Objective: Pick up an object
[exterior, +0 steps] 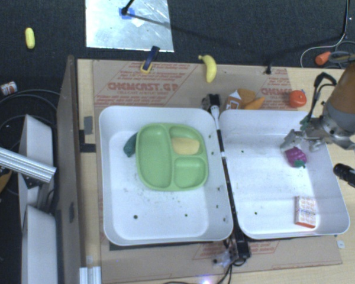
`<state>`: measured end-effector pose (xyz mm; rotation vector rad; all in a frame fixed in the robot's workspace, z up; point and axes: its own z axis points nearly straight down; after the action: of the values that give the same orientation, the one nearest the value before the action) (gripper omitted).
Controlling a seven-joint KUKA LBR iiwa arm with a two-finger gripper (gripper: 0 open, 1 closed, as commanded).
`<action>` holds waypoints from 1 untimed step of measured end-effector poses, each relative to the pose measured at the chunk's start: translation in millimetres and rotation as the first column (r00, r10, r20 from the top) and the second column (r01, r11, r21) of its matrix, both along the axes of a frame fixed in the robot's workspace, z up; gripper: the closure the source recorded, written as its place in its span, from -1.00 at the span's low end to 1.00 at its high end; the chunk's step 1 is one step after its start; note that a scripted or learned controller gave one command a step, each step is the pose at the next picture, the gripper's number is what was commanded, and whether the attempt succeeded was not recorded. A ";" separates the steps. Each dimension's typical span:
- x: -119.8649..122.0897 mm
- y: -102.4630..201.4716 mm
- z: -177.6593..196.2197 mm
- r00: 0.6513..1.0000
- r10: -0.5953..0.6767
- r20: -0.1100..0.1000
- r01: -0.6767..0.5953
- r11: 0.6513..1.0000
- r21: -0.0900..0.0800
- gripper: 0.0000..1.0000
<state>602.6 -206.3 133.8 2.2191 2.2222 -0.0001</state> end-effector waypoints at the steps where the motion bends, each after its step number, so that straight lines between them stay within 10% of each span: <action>1: -1.9 0.3 -35.6 1.000 0.000 0.000 0.000 1.000 0.000 -1.00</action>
<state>600.7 -206.0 98.2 2.2189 2.2228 -0.0004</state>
